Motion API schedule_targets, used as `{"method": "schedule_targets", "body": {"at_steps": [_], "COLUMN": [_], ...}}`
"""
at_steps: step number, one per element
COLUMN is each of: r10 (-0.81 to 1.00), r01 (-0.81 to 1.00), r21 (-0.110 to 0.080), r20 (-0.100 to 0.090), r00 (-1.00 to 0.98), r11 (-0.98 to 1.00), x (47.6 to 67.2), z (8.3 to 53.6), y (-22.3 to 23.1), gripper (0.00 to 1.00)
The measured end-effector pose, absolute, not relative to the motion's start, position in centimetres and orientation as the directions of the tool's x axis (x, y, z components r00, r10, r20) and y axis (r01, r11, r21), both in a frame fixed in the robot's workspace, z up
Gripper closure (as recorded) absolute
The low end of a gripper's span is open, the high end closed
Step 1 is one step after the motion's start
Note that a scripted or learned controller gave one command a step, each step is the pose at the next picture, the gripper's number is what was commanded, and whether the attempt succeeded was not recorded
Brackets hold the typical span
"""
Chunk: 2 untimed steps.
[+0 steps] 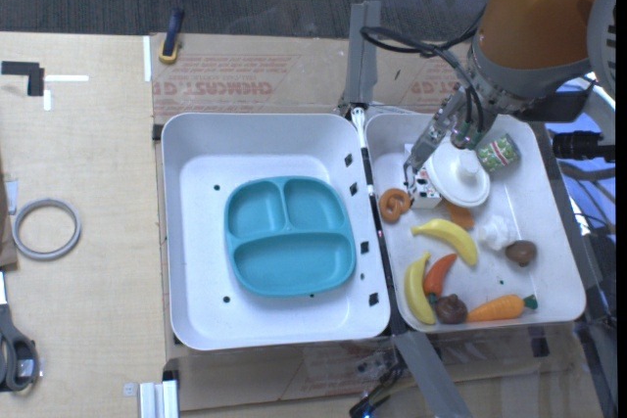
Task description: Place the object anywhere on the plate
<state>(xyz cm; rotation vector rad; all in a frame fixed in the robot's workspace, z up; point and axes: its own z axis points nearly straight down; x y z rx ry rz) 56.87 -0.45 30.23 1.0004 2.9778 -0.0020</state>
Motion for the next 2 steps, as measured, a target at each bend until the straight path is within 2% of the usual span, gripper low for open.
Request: {"method": "schedule_targets", "body": {"at_steps": [1,2], "r10": [0.540,0.665], "r01": [0.540,0.665], "r21": [-0.001,-0.002], "r20": [0.000,0.000], "r00": [-0.842,-0.747], "r11": [0.842,0.747], "x": [60.3,54.2], "z": [25.8,28.0], "y": [4.2,3.6], "gripper": [1.00,1.00]}}
